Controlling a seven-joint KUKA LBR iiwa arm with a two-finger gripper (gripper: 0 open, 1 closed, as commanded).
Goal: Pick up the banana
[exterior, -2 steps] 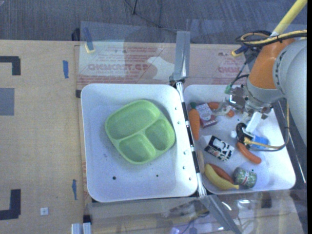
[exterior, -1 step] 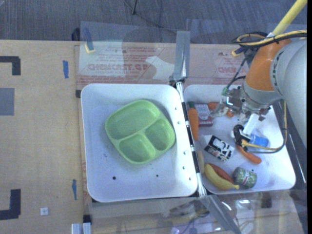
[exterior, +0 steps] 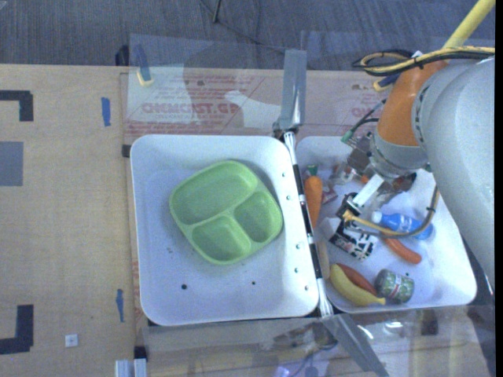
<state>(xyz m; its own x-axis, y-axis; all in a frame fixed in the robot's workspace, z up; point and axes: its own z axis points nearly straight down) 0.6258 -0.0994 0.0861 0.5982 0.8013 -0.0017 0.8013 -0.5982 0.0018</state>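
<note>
Camera view looks down on the jaws, low over the middle of the right bin [exterior: 454, 277], between a carrot [exterior: 313, 197] on their left and a small blue bottle [exterior: 402, 224] on their right. Their tips are lost against dark robot parts, so I cannot tell whether they are apart or together, and nothing can be seen held between them. The grey arm [exterior: 464, 155] comes in from the right, its orange band [exterior: 401, 112] above the wrist.

The banana [exterior: 351, 286] lies nearer the front of the same bin, towards its front left corner and apart from the jaws. It is yellow, gently curved and flat on the bin floor, with one end towards the divider between the bins and the other pointing right.

A slim red-orange piece [exterior: 358, 276] lies close along the banana's far side, between it and the jaws. A small greenish can [exterior: 395, 287] lies at its right end, so close that I cannot tell whether they touch. Another orange-red piece [exterior: 405, 250] lies further back, below the bottle. The carrot, orange with a green top, runs along the left wall.

The left bin [exterior: 153, 242] holds a green divided plate [exterior: 226, 210], well apart from the banana. Both bins stand on the wooden bench [exterior: 63, 234].
</note>
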